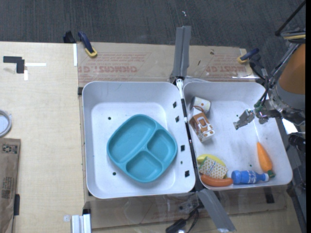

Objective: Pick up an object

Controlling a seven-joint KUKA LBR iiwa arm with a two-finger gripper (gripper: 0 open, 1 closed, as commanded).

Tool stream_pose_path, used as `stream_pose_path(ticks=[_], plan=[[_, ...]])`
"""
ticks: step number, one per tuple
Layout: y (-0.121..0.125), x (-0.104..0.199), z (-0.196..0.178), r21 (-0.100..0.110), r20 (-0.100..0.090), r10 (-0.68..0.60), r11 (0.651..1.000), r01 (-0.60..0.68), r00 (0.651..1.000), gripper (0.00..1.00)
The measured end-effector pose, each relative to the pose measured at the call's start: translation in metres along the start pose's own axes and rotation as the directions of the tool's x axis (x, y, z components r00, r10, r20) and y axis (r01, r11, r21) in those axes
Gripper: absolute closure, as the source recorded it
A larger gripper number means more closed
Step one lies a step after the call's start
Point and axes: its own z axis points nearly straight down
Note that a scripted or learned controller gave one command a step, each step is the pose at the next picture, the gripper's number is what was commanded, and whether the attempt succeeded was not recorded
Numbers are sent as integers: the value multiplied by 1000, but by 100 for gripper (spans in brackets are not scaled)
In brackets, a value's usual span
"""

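though nothing sits between them, the parted fingers (pixel 244 118) hover above-left of the carrot (pixel 264 158).

I see two bins (pixel 97 140) of smooth white plastic, a glossy blue plastic plate (pixel 141 148), pale matt wood bench (pixel 39 120), and brown cardboard (pixel 136 62) at the far side.

The desk (pixel 39 106) is light wood. Two white bins sit on it side by side: the left bin (pixel 92 130) and the right bin (pixel 233 93). Brown cardboard (pixel 146 62) lies under them. A roll of tape (pixel 4 124) and a brown paper bag (pixel 8 171) lie at the left edge.
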Motion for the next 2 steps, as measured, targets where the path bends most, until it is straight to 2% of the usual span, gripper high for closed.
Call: stream_pose_path(ticks=[1, 2], plan=[[-69, -23, 66, 3, -11, -167, 986, 167, 986, 0], [-68, -25, 57, 1, -6, -164, 986, 164, 986, 100]])
